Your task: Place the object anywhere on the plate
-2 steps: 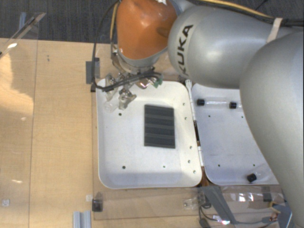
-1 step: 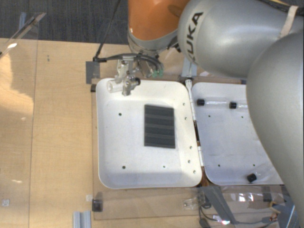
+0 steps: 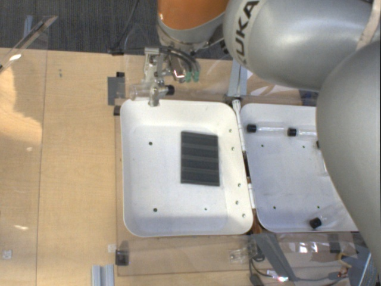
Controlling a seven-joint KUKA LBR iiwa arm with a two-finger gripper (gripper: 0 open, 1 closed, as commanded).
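Here the arm [image 3: 297, 34] reaches in from the right and crosses the top of the view, its orange band [image 3: 190, 5] sitting above the wrist. The gripper [image 3: 156, 94] hangs at the far edge of the left bin [image 3: 143, 177], close to that bin's upper left corner, over the rim rather than the floor. Whether it is released or clenched cannot be told from this angle, and nothing can be seen in its grasp. A dark grey ribbed rectangular plate [image 3: 200, 158] lies flat near the middle of the left bin, well apart from the gripper. The right bin [image 3: 286, 177] sits just beside the left one, partly covered by the arm's grey body.
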